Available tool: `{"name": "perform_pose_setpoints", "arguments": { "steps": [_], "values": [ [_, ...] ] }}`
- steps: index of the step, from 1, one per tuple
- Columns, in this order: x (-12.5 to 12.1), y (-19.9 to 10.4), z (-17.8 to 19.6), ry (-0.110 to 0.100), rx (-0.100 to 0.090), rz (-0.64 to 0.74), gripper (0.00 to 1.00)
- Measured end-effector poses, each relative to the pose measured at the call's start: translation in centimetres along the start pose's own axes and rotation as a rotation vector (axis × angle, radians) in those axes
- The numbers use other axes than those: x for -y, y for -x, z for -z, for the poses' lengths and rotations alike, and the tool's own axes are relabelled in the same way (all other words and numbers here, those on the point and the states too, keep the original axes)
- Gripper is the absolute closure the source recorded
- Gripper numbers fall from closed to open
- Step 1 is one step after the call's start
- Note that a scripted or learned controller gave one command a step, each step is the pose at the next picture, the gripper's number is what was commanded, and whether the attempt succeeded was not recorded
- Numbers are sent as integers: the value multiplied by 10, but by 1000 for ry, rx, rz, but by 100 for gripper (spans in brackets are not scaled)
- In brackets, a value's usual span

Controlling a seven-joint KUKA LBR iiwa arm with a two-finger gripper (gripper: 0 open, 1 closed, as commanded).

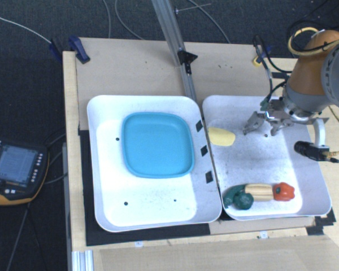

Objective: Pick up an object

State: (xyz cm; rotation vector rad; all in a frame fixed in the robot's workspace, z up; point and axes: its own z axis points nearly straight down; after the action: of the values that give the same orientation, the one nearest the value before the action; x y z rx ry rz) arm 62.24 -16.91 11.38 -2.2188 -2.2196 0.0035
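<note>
Yellow piece [221, 136] lies at the right bin's [316, 179] left edge, untouched. Further off, along the near wall, a green lump [238, 199], a tan stick [259, 192] and a red piece [283, 191] sit together. The gripper [264, 124] hovers above the bin's far part, fingers spread, nothing between them. Looks like the approach step; next it needs to pick a target and descend squarely over it.
</note>
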Motion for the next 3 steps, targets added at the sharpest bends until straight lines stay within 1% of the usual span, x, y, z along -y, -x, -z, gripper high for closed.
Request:
{"name": "perform_pose_setpoints", "arguments": {
  "steps": [1, 2, 3],
  "values": [
    [0, 0, -19, 3, 1, 0, 0],
    [-1, 0, -7, 6, 1, 0, 100],
    [2, -9, 50, 10, 2, 1, 100]
  ]
}}
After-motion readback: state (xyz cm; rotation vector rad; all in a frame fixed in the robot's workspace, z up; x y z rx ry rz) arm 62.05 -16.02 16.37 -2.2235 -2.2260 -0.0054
